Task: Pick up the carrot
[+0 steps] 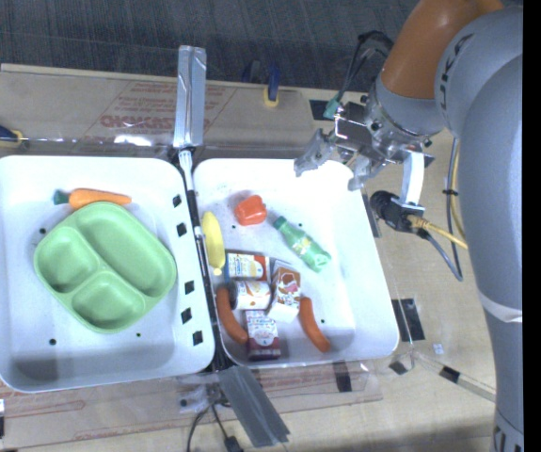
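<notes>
The arm [477, 111] enters from the right side of the camera view; its grey links and orange band stand above the far right corner of the right bin. The worktop [439, 347] carries two shallow white bins placed side by side.

The left bin [7, 328] contains a green divided plate [105, 265], set at an angle near the centre. The carrot [99, 197], orange with a green stem end pointing left, lies just beyond the far edge of the plate, close to the far wall of the left bin.

The right bin [369, 281] contains several smaller items. A green bottle [301, 241] lies on its side near the centre. A banana [214, 240] lies along the left wall. Three small cartons [254, 295] are grouped toward the near end, with two orange sausages [312, 326] beside them. A red pepper [250, 209] rests near the far end.

The gripper [336, 165] is located over the far edge of the right bin, well apart from the carrot. Its two fingers are spread apart, with nothing between them.
</notes>
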Motion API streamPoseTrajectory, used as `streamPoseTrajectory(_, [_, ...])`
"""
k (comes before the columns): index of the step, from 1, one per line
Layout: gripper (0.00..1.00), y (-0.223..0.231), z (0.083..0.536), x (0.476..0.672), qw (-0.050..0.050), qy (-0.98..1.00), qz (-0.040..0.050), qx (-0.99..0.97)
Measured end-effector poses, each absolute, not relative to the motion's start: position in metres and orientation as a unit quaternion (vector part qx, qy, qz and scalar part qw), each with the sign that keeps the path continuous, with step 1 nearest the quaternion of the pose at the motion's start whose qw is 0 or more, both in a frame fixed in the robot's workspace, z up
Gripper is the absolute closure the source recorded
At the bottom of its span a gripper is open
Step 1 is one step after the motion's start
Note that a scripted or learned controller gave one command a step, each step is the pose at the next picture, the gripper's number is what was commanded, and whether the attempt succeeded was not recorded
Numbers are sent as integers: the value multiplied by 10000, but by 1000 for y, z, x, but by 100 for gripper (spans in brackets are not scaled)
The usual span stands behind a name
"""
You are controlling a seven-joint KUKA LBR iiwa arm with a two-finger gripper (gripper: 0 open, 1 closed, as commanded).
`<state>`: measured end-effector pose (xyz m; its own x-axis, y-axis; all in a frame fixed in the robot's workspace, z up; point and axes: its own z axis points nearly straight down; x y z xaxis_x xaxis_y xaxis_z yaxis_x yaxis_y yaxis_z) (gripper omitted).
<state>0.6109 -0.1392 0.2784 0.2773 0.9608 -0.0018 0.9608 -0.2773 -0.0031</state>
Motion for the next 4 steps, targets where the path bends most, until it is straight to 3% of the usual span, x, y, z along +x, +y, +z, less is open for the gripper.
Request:
streamPoseTrajectory(1, [0,-115,268,572,27,-6990,16,-7151])
streamPoseTrajectory(2, [0,-111,263,599,5,-6630,9,-7487])
streamPoseTrajectory(3, [0,-101,251,603,22,-7212,11,-6927])
streamPoseTrajectory(4, [0,-106,91,627,10,-7480,10,-6637])
